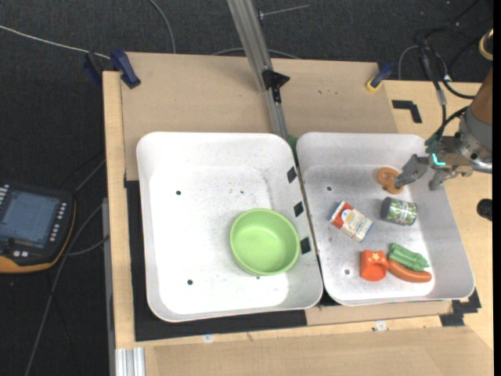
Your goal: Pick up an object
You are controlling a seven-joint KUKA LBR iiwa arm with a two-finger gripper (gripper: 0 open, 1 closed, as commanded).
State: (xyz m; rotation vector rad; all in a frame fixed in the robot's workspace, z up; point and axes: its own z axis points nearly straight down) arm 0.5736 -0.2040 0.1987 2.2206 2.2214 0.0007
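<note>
We see two white bins side by side on a wooden bench. The left bin [196, 171] holds a green bowl [264, 241] near its front right corner. The right bin [352, 151] holds the small things: a round orange-brown piece [386, 178] toward the back, a dark green can [399, 211] lying on its side just in front of it, a small red and white carton [351, 220] tilted near the middle, and near the front an orange cup [373, 265] touching a carrot-like toy with green leaves [409, 263].

The arm enters from the right, most of it cut off by the frame edge. Its gripper [420, 172] hangs over the back right part of the right bin, fingers spread apart; one finger [407, 171] lies just beside the orange-brown piece, and we cannot tell whether it touches. Nothing sits between the fingers. The piece itself is partly covered by that finger, so its shape stays unclear.

A metal pole [250, 37] rises from behind the bins, and a handheld screen [31, 225] lies on the floor to the left.
</note>
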